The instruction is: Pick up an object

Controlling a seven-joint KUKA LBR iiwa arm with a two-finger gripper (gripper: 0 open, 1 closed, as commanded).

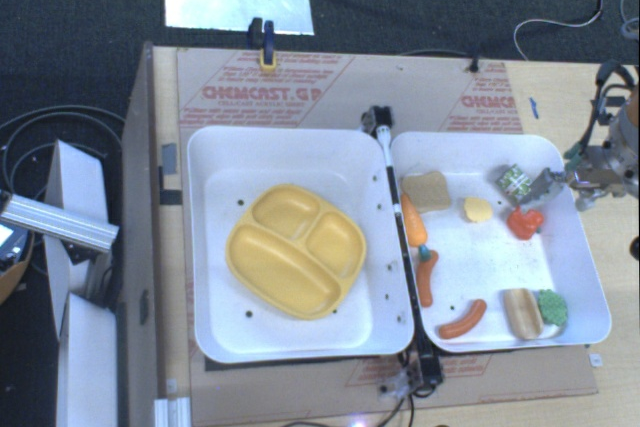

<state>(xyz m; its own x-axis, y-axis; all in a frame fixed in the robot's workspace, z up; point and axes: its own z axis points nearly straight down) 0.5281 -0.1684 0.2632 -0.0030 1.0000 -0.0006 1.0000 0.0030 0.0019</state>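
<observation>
The right bin (575, 245) holds several toy foods. A tan bread slice (427, 190) lies at its back left, with a yellow piece (478, 209) beside it and a red piece (525, 222) further right. An orange carrot (413, 223) and a red chili (427, 277) lie along the left wall. A sausage (462, 319), a bun (520, 312) and a green broccoli (551, 307) sit along the front. My gripper (518, 182) reaches in from the right, low over the bin's back right, just above the red piece and right of the yellow one.
The left bin (215, 215) holds a yellow divided plate (295, 250). A black divider rail (398, 235) runs between the bins. The arm's wrist (605, 165) hangs over the right bin's rim. Cardboard lies under both bins.
</observation>
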